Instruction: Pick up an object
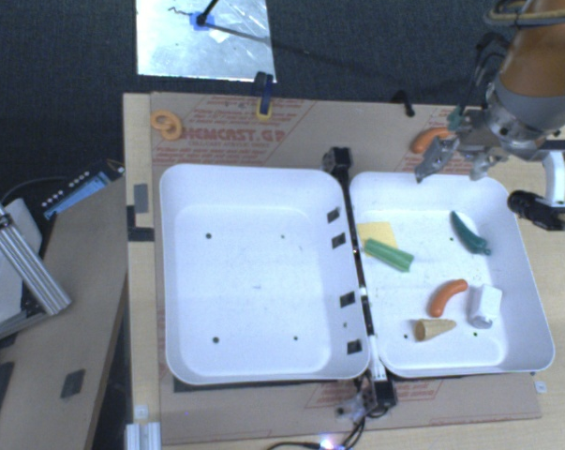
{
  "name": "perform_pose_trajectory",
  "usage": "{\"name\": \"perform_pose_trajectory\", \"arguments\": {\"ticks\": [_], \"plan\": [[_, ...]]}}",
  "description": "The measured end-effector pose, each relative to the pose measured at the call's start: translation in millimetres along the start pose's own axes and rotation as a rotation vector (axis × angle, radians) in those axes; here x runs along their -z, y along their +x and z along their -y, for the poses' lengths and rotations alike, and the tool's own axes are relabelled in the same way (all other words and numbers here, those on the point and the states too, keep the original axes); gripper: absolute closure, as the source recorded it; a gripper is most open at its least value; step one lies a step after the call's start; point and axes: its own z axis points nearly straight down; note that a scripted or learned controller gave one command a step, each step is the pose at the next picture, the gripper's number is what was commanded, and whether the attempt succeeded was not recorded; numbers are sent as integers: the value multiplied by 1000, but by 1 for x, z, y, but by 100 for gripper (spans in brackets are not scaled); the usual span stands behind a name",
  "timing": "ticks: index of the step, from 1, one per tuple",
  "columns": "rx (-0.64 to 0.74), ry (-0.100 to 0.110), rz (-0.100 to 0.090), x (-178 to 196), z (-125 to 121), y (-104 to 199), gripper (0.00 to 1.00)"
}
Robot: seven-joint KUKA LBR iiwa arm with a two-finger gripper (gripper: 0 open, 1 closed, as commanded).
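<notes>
The bench (216,129) is lying under everything, a tan board with red print, and two white bins are sitting on it side by side. The left bin (254,270) is sitting on the bench's left half, its floor showing bare white with a few small dark dots. The right bin (507,279) is touching it along a black hinge strip in the middle and is holding all the loose things.

The arm (544,36) is reaching in from the upper right, grey with an orange band, and is hanging over the far edge of the right bin. Its gripper (458,162) is pointing down just past the bin's back rim. Its two fingers are standing apart, released, with nothing between them.

Inside the right bin, a yellow pad (376,233) is lying flat near the hinge side. A green block (389,255) is lying tilted across the pad's lower corner, touching it. A teal piece (469,232) is lying well apart from these, toward the bin's right wall. An orange sausage (447,296) is lying lower down, curved, near the bin's middle. Just to its right a white piece (483,306) is lying, close beside it. A tan cone (433,329) is lying on its side below the sausage, near the front rim.

Outside the bins, an orange thing (428,140) is lying on the bench just left of the gripper, and a small orange ring (166,125) is lying at the bench's far left corner.
</notes>
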Motion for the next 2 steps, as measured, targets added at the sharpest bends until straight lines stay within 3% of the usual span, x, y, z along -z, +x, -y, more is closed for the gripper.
{"name": "perform_pose_trajectory", "arguments": {"ticks": [1,2], "plan": [[8,0,-2,8,5,85,0],[3,-3,-1,19,4,81,100]]}}
